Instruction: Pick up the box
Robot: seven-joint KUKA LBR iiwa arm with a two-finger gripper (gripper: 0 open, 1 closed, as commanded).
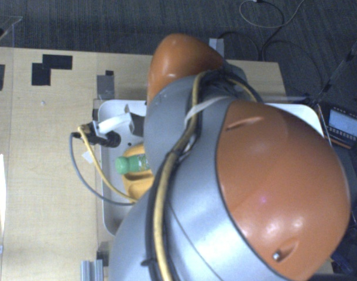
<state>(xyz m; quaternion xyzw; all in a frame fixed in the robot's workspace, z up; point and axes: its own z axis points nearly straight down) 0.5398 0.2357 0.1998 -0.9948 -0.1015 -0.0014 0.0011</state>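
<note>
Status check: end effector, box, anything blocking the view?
Arm hangs over both bins, end effector hidden beneath it. Box not identifiable. Green bottle and yellow item lie in the left bin.

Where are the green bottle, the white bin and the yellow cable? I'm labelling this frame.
green bottle (130,164), camera view, its body.
white bin (110,212), camera view, its left wall.
yellow cable (100,171), camera view, mid-loop.

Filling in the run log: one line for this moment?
arm: over left bin | box: hidden | visible: green bottle | grasp: unconfirmed
</note>
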